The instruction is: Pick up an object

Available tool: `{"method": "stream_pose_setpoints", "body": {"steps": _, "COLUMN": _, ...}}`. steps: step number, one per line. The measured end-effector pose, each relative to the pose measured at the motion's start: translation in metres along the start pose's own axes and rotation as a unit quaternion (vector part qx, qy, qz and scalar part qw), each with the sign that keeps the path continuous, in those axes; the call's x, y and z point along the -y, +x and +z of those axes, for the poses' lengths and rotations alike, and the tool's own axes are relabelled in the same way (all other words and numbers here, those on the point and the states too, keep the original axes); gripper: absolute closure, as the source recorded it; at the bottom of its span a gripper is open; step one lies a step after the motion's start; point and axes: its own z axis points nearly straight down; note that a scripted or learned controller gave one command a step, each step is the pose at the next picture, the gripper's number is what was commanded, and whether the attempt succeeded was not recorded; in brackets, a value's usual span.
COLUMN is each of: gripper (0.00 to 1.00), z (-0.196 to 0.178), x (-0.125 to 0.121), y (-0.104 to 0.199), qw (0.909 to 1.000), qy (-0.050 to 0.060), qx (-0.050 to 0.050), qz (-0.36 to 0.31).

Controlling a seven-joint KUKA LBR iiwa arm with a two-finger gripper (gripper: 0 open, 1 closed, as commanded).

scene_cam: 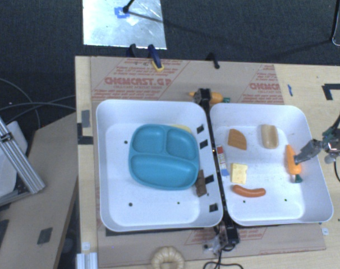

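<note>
The right bin [313, 203] holds an orange carrot [292, 160] near its right wall. It also holds a beige bread roll [269, 136], an orange-brown wedge [237, 139], a yellow cheese piece [239, 173] and a reddish sausage [249, 191]. My gripper [311, 149] reaches in over the bin's right rim. Its tip is just right of the carrot's upper end, very close to it or touching it. Nothing is seen lifted off the bin floor.
In the left bin [111, 206] lies a blue divided plate [163, 156] with a small brown piece [201, 184] at its right edge. A yellow-orange item [215, 98] sits behind the bins and a beige ring [167, 258] in front. Clips line the divider between the bins.
</note>
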Motion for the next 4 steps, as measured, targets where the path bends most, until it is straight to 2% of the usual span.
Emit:
{"method": "stream_pose_setpoints", "body": {"steps": 1, "gripper": 0.00, "z": -0.006, "x": -0.002, "y": 0.001, "qw": 1.0000, "qy": -0.006, "qx": 0.001, "qz": -0.002}}
{"method": "stream_pose_setpoints", "body": {"steps": 2, "gripper": 0.00, "z": 0.054, "x": -0.008, "y": -0.002, "qw": 1.0000, "qy": -0.005, "qx": 0.001, "qz": -0.001}}
{"method": "stream_pose_setpoints", "body": {"steps": 3, "gripper": 0.00, "z": 0.097, "x": -0.005, "y": 0.002, "qw": 1.0000, "qy": -0.005, "qx": 0.001, "qz": -0.001}}
{"method": "stream_pose_setpoints", "body": {"steps": 4, "gripper": 0.00, "z": 0.145, "x": -0.015, "y": 0.007, "qw": 1.0000, "qy": -0.005, "qx": 0.001, "qz": -0.002}}
